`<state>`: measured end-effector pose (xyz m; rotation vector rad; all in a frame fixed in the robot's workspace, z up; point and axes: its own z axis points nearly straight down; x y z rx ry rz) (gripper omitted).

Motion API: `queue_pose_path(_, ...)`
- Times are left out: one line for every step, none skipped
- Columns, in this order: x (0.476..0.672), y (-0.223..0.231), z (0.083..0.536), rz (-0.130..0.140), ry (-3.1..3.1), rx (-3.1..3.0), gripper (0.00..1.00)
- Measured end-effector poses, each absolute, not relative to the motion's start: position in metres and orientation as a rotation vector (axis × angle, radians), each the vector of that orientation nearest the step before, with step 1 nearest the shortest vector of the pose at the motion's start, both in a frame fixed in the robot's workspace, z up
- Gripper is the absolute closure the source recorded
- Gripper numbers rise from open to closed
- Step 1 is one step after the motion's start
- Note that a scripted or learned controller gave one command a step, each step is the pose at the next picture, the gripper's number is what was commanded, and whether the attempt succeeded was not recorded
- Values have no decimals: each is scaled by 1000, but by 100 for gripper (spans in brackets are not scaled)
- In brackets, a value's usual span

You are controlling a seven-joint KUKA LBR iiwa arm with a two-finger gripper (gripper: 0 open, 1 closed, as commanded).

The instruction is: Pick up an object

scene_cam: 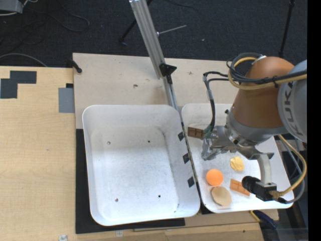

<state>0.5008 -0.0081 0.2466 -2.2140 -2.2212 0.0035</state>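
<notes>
My gripper [210,149] reaches down into the right bin [196,115], near that bin's middle left. Close to it lie an orange ball [214,176], a yellow lump [236,163], an orange block [238,187] and a tan oval piece [221,196]. A small brown block [195,132] sits just up and left of the gripper, by the bin's left wall. Nothing shows between the fingers, and the arm's bulk hides part of the bin behind it.
The left bin [130,159] lies beside the right one, with a divider between them. A slanted aluminium rail [150,39] rises from behind the bins. The wooden bench [35,149] extends to the left.
</notes>
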Motion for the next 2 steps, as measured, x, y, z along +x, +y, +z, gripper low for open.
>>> queue_pose_path(507,42,230,6,-2220,-2213,100)
queue_pose_path(509,90,222,5,-2222,-2214,100)
